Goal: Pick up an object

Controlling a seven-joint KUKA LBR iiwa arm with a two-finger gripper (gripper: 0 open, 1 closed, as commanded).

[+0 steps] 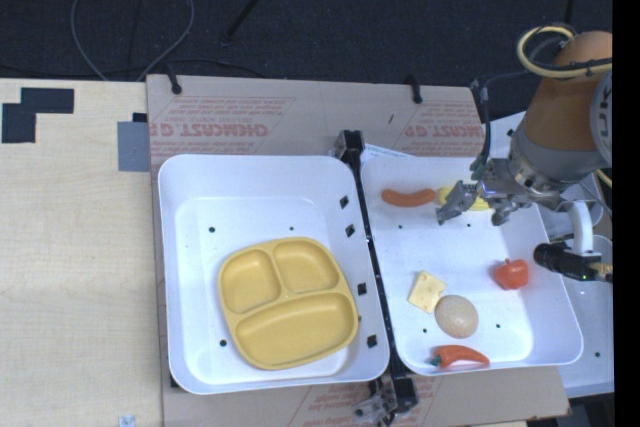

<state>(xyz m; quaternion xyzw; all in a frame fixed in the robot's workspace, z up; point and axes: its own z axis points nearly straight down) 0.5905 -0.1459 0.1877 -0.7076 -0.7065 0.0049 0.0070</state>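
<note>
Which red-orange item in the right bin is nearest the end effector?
The sausage, just left of the end effector at the bin's back. The tomato and chili lie nearer the front.

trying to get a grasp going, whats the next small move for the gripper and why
Probably lower straight down. The gripper hangs over a yellow item at the back of the right bin, nothing visibly between its fingers, with the sausage just to its left.

bench (70,265): pale wood | on it: cardboard sheet (300,120), apparently under two white bins (185,205)
</note>
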